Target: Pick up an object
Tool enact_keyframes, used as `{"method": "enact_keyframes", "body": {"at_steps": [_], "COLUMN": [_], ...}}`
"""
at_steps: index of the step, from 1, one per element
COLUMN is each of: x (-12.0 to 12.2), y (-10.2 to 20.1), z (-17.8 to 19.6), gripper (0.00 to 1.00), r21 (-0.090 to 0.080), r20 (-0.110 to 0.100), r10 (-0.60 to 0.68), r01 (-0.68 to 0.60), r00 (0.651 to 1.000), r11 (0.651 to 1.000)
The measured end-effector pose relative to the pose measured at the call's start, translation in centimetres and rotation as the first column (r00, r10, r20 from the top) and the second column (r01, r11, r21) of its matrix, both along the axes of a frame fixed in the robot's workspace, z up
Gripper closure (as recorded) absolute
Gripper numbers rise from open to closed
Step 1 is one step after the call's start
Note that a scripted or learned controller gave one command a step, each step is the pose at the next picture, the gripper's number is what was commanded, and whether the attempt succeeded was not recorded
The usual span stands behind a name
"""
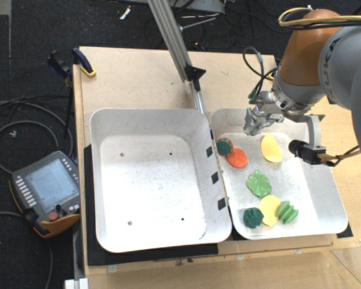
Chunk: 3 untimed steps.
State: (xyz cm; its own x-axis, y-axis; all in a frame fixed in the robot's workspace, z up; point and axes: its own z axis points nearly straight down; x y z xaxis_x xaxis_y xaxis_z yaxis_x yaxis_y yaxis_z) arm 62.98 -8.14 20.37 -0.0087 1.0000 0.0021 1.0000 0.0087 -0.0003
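The right bin (313,185) holds several small toys. A yellow oval piece (271,149) lies near its back, an orange round piece (237,158) beside a dark green and red one (224,145). A light green leaf shape (259,183) lies in the middle. At the front sit a dark green lump (252,217), a yellow disc (269,208) and a bright green ridged piece (287,212). My gripper (254,125) hangs over the bin's back left part, just left of the yellow oval, with nothing visibly between its fingers.
The left bin (150,173) lies beside the right one, with a raised divider edge (216,167) between them. A slanted metal pole (174,41) crosses the bench behind. A teach pendant (45,188) lies on the floor at left.
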Motion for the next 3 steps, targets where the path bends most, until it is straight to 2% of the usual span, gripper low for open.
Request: {"method": "enact_keyframes", "body": {"at_steps": [2,3], "x": [0.1,1.0], "y": [12.3,17.1], "z": [0.0,0.4], "gripper": [1.0,1.0], "r21": [0.0,0.0], "r20": [0.0,0.002], "r10": [0.001,0.0], "r01": [-0.001,0.0], "r00": [1.0,1.0], "r11": [1.0,1.0]}}
